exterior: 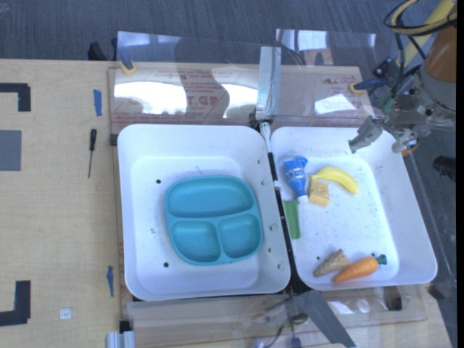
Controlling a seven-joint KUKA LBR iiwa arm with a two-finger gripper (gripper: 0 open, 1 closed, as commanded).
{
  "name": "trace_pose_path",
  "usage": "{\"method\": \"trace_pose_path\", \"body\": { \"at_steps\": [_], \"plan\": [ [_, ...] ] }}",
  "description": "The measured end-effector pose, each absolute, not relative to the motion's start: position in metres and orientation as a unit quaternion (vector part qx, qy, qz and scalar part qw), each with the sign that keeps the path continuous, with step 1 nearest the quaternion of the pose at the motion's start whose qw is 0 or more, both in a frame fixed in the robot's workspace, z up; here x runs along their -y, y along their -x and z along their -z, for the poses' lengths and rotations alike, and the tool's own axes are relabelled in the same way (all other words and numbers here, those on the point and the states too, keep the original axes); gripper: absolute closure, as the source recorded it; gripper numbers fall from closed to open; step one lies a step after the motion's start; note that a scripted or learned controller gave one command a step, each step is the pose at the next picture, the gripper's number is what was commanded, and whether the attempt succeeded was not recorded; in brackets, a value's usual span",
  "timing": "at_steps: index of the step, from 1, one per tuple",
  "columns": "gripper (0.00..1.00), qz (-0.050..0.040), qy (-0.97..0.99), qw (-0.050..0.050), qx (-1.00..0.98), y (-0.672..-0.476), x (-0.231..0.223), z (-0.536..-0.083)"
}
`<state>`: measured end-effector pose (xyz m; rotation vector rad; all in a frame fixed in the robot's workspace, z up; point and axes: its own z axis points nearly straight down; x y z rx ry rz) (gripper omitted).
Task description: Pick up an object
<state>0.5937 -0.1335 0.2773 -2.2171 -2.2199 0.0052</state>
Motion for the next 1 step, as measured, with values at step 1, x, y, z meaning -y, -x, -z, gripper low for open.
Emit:
{"method": "trace_pose_path", "body": {
  "at_steps": [1],
  "plan": [
    [1.0,-0.002,0.706,0.002,0.708,-0.5954,0.1333,-0.2852]
  ]
}}
